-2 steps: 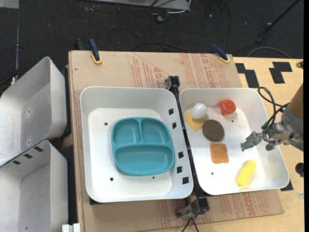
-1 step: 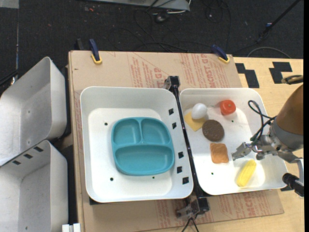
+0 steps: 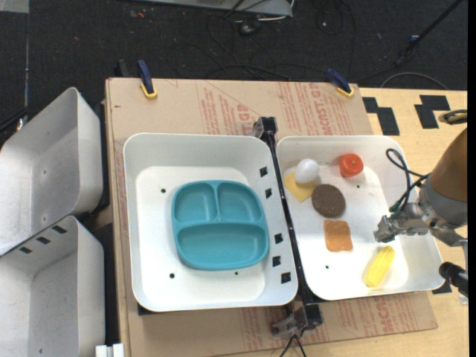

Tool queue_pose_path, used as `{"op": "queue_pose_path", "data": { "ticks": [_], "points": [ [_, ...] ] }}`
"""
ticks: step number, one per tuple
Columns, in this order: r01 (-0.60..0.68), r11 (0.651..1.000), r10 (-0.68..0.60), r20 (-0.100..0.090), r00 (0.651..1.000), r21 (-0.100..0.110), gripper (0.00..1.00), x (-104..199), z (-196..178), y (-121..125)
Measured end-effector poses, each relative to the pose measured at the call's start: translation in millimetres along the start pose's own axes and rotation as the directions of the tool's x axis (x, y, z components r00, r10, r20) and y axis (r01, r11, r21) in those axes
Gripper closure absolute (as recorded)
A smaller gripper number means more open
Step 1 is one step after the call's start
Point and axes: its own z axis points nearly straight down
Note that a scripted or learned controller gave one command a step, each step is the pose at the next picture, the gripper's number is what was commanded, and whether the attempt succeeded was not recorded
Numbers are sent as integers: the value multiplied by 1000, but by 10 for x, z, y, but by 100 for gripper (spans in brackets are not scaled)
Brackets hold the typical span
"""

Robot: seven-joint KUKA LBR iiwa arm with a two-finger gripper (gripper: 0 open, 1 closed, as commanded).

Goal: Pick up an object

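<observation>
Arm (image 3: 455, 181): cut off by the right edge of the camera view; only the orange band and a grey wrist section are in frame.

Gripper (image 3: 387, 229): small and dark against the right bin (image 3: 416, 281); finger state cannot be read, nor whether anything touches them.

Yellow slice (image 3: 297, 188): partly covered by the white egg-like object (image 3: 306, 171) and the brown round piece (image 3: 327, 199); full outline not readable.

Spare white bins at far left (image 3: 44, 169): cropped by the left and bottom edges.

Clamp hardware at the bottom between the bins (image 3: 297, 320): too dark to resolve in detail.

Printed lettering on the cardboard (image 3: 223, 114): reversed and faint, mostly illegible.
</observation>
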Motion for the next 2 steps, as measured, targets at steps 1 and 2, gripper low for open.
{"op": "queue_pose_path", "data": {
  "ticks": [1, 2],
  "points": [
    [6, 1000, -6, 2, 1000, -5, 100, 94, -538, 63],
    [5, 1000, -5, 2, 1000, -4, 100, 98, -1019, -16]
  ]
}}
